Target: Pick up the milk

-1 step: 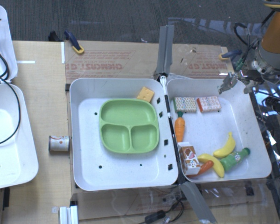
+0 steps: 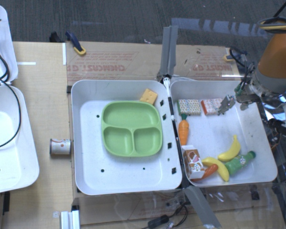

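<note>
The milk is a small white and brown carton. It lies in the near left corner of the right bin, against the wall that divides the two bins. A yellow banana and a small orange piece touch its right side. My gripper hangs over the far right part of that bin, under the grey wrist with the orange band. It is well away from the milk, up and to the right of it, with nothing seen in its grasp.
The right bin also holds a carrot, two small boxes, a second banana and a green bottle. In the left bin are a green divided plate and a yellow wedge. A small can lies on the bench.
</note>
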Robot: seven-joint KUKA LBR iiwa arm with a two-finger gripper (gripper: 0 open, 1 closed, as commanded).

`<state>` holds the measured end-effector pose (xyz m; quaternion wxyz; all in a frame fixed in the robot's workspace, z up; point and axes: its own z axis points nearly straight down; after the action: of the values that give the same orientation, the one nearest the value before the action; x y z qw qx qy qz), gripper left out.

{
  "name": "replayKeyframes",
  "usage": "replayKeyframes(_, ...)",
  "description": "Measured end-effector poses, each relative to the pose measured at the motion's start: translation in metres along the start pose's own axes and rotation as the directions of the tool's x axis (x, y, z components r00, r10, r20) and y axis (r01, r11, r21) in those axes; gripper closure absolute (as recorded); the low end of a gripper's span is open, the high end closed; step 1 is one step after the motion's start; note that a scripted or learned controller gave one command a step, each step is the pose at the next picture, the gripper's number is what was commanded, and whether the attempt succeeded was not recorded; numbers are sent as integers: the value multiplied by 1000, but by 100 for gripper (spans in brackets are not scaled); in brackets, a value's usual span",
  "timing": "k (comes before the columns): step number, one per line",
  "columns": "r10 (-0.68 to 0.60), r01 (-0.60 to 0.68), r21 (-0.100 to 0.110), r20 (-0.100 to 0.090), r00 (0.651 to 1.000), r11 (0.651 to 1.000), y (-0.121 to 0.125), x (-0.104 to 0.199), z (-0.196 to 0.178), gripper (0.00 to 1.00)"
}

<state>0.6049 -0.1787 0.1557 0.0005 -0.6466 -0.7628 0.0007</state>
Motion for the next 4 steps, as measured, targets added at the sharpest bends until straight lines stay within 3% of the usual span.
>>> replayKeyframes(1, 110, -110, 1, -1, 994, 994, -59, 40, 48, 0)
replayKeyframes(2, 114, -114, 1, -1, 994, 994, -59, 39, 38, 100)
replayKeyframes(3, 178, -178, -1, 0, 984, 984, -98, 93, -42, 100)
replayKeyframes(4, 116, -116, 2, 0, 993, 993, -104, 155, -43, 100)
